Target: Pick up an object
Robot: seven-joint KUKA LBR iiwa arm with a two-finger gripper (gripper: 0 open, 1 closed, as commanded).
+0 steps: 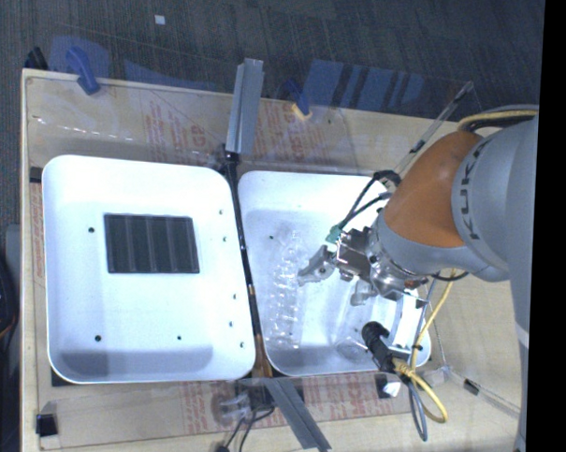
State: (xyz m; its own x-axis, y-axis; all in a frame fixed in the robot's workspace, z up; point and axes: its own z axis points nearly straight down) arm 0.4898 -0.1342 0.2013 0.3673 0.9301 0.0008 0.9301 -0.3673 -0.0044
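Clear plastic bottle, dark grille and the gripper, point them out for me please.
clear plastic bottle (pixel 286 291), camera view, on its ribbed middle, in the right bin.
dark grille (pixel 151 244), camera view, on its centre, in the left bin.
gripper (pixel 321 265), camera view, midway between its fingertips.

White bins (pixel 135 181), a dark ribbed grate (pixel 152 244), a clear plastic bottle (pixel 285 291), grey-and-orange arm (pixel 453 200)

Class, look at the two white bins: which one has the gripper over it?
The right bin: the gripper hangs over it, beside a clear plastic object. The left bin holds a dark ribbed rectangle instead.
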